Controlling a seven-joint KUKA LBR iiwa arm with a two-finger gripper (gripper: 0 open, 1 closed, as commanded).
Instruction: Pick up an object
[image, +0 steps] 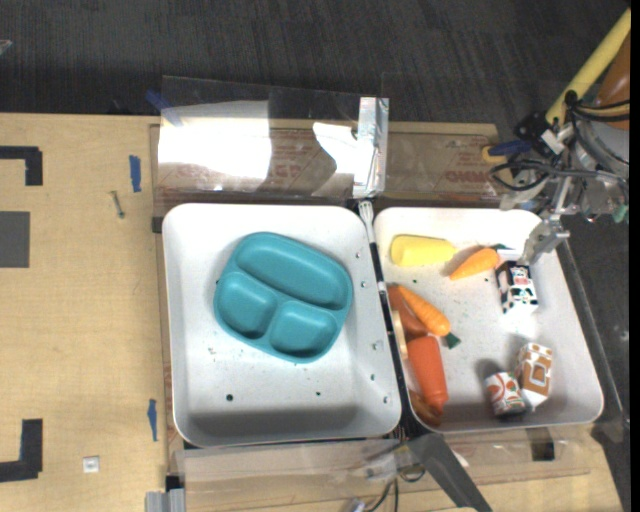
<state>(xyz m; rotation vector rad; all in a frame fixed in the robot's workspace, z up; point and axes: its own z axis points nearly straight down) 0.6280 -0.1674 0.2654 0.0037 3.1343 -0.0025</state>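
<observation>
the tool (548, 232) hangs at the far right rim of the right bin (585, 345). if it is released or clenched, i cannot tell, and nothing is seen between its tips. so the pick looks not yet done. closest, just below it, lies the small cow toy (517, 286). to its left are a carrot (473, 262) and a yellow piece (421, 250).

Bright overhead light, glare on plastic sheet (270, 150)
</observation>
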